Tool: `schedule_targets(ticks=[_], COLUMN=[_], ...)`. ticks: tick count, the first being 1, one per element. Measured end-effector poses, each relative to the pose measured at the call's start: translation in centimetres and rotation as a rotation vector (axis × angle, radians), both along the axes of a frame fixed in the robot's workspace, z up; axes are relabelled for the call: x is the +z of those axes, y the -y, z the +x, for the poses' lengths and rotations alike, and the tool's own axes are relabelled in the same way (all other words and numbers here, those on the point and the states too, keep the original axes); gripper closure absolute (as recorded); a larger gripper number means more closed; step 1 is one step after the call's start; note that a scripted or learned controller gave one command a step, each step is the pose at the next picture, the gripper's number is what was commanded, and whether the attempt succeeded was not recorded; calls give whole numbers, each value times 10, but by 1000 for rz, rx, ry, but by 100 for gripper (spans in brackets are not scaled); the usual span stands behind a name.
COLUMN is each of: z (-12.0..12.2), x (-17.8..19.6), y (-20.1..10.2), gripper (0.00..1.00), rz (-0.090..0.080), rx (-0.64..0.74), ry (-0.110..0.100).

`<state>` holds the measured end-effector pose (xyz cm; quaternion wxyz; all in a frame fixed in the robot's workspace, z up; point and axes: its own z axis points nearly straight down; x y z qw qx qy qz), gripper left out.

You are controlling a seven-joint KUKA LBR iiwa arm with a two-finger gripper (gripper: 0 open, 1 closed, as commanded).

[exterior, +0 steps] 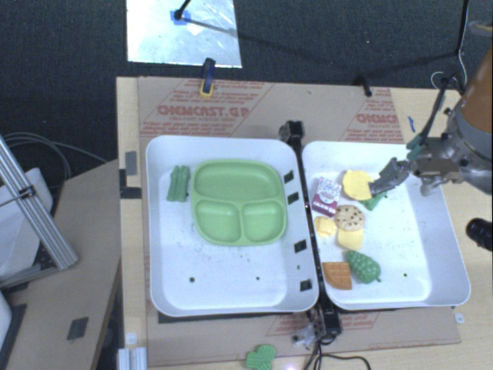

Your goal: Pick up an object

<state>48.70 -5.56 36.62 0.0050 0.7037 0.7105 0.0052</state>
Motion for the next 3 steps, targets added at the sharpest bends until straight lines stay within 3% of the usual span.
schedule_targets(ticks=[1, 2, 3], z=[1, -1, 19], x=[4, -82, -119], y=[2, -77, -165], gripper=[100, 100, 100], rz=[-1, 2, 2], rx=[-1, 2, 3], ry=[-5, -19, -17])
